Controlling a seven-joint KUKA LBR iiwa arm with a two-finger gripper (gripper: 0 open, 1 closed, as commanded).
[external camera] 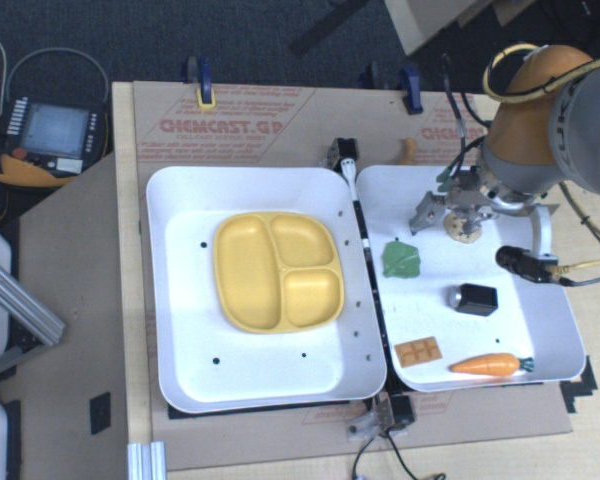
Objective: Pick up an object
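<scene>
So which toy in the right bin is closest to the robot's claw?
The green leafy piece; it lies just below-left of the gripper, while the others sit further down.

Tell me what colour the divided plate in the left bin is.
The divided plate is pale yellow, seen in the camera view.

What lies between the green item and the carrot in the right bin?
In the camera view, a black block lies roughly between the green item and the carrot, a little right of the line. A brown waffle-like piece sits just left of it.
</scene>
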